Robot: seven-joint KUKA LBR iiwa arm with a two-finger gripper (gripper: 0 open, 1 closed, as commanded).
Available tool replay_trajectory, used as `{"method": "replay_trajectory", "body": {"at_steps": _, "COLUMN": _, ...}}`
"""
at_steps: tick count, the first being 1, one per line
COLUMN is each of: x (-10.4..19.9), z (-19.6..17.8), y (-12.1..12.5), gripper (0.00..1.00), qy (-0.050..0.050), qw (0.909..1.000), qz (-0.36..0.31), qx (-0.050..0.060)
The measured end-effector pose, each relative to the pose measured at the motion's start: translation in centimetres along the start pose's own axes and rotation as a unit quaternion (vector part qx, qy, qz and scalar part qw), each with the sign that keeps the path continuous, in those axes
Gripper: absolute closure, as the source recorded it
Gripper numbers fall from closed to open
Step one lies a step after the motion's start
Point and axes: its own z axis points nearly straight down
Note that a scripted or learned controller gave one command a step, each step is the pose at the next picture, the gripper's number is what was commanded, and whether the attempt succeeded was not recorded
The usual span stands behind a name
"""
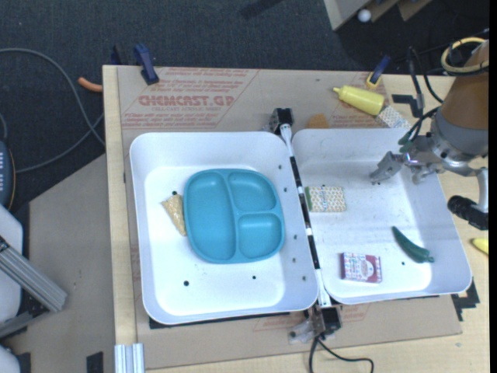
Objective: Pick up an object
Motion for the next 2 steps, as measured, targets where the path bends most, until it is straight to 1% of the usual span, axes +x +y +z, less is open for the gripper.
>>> {"method": "replay_trajectory", "body": {"at_steps": 1, "x": 8.5, "z": 4.7, "y": -0.5, "gripper": 0.00, "qy": 0.002, "qw": 1.0000, "qz": -0.001, "qx": 0.002}}
{"method": "replay_trajectory", "body": {"at_steps": 2, "x": 6.4, "z": 6.3, "y": 5.8, "gripper": 0.00, "qy": 0.000, "qw": 1.0000, "qz": -0.001, "qx": 0.000}}
